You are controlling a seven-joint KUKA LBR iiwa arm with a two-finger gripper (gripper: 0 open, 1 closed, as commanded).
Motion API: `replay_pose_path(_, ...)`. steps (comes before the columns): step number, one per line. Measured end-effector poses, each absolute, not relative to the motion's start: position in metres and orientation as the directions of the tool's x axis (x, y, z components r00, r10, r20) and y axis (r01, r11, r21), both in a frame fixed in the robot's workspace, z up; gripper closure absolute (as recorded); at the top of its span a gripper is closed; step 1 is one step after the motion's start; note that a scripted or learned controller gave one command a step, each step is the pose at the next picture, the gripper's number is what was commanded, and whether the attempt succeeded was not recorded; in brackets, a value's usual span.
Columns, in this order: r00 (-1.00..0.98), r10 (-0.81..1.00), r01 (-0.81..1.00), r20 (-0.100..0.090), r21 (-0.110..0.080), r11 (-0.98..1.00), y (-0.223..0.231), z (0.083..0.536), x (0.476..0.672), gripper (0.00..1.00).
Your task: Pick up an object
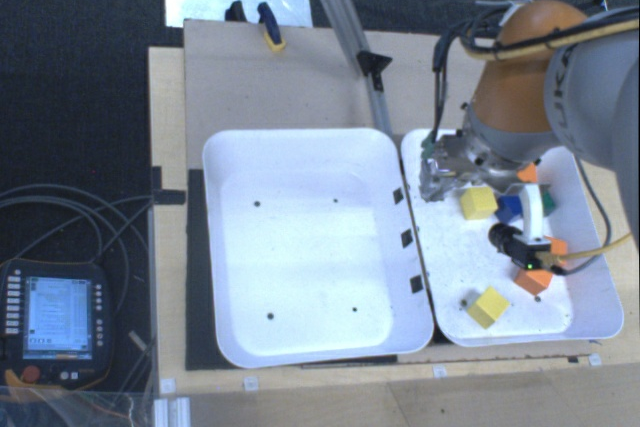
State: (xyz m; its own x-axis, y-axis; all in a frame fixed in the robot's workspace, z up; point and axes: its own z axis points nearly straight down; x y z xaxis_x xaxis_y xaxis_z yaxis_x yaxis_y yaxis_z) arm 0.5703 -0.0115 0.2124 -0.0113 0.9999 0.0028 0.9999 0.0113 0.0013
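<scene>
The claw (437,177) hangs low over the right bin (604,319), close against that bin's left wall and towards its far end. Metal parts and the arm (520,85) crowd it from above, so whether it is wide or narrow cannot be told, and nothing can be seen gripped in it.

The nearest candidate to pick up is a yellow block (478,203). It lies on the bin floor just beside the claw, at about four o'clock from it, apparently not touching. The block looks roughly square and is turned a little off the bin's edges, so it offers no clear long axis to line up with.

A blue block (511,208) sits just beyond it at three o'clock, perhaps touching it, which would likely leave little room on that side. A second yellow cube (489,306) lies at five o'clock from the claw, well apart and with free floor around it. An orange piece (533,281) is near that cube.

The coming move would probably be a short shift towards four o'clock.
</scene>
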Motion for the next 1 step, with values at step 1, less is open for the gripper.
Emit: replay_pose_path(1,-0.012,1.0,1.0,0.003,0.001,0.012,0.0445,0.2125,0.5665,1.0)
